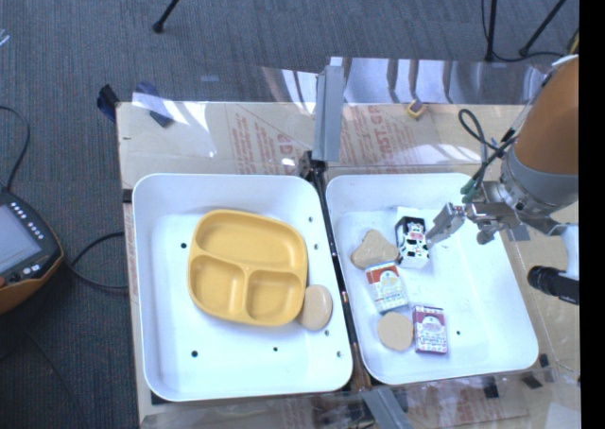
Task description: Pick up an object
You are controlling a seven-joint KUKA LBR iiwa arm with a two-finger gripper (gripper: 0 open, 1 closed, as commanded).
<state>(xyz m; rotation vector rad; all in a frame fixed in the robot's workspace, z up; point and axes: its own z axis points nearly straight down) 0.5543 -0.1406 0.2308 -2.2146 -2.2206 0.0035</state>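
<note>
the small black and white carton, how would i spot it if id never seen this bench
Look in the right bin, upper middle, just left of the arm's tip. The small carton lies beside a tan heart-shaped piece, above a red-and-white box. It alone has black-and-white patches.

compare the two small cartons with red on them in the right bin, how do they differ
The small carton with the red top and pale lower half lies nearer the bin's middle, beside the tan heart-shaped piece; the small mostly red carton lies nearer the front edge, beside the tan round disc. The first shows much white, the second is red nearly all over. The first is tilted a little; the second sits squarer. Both lie flat in the right white bin, untouched.
</note>
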